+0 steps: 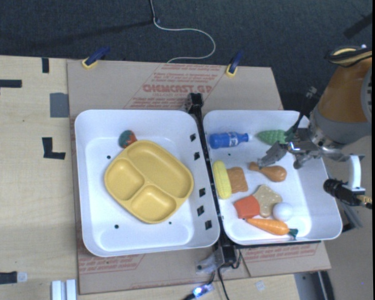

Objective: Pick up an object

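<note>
White right bin (312, 227): gripper (286, 150) spread, holding nothing, drumstick (270, 170) just below it, pick not started.

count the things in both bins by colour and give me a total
yellow: 2, the divided plate and the corn
orange: 3, the carrot, the red-orange wedge and the bread slice
brown/tan: 2, the drumstick and the cookie
blue: 1, the bottle
green: 1, the leafy piece
white: 1, the egg
red and green: 1, the small fruit
total: 11
</note>
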`<control>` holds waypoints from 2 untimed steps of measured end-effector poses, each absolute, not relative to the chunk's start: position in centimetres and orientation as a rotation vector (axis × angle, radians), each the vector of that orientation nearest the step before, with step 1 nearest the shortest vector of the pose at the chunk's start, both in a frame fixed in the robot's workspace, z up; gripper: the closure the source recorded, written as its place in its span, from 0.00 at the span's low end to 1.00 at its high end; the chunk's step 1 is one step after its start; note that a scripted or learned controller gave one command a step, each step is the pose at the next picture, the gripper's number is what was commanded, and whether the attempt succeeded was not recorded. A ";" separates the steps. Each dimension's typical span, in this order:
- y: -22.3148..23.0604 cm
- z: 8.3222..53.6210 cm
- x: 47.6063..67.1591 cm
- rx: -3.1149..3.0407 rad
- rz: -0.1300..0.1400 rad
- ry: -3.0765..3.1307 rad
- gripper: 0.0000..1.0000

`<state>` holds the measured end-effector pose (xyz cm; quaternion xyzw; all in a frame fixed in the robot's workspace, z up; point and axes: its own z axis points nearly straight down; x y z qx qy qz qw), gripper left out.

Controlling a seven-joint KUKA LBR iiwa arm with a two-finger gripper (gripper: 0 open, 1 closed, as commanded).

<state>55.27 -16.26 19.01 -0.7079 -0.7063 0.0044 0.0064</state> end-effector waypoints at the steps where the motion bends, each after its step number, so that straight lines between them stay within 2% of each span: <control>1: -16.2 19.7 55.6 -2.219 0.002 -2.222 0.00; 2: -16.5 14.2 56.4 -2.216 0.007 -2.220 0.00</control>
